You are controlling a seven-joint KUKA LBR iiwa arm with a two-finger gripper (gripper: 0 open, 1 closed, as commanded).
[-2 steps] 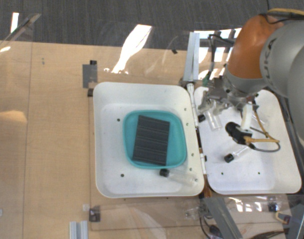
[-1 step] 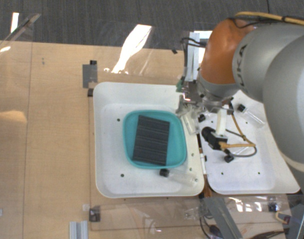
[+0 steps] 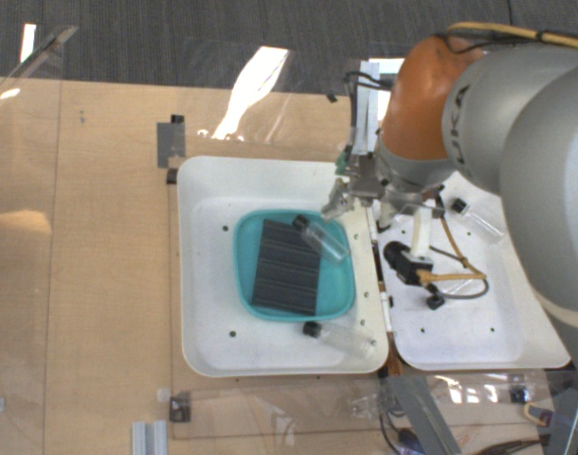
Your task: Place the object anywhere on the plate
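Clearly clear tube (image 3: 319, 236) — black cap — lying on teal plate (image 3: 341, 297); dark ridged mat (image 3: 286, 269) beside.

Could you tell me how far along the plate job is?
Looks done: a clear tube with a black cap lies across the dark ridged pad on the teal plate in the left bin. In hand: the gripper sits just above the plate's upper right rim, near the tube. Left, perhaps: a second tube lies off the plate, near the bin's front edge.

One fixed camera looks down at a slant on the worktop (image 3: 81, 254), both white bins (image 3: 204, 349) central, the arm (image 3: 516, 112) entering right of them.
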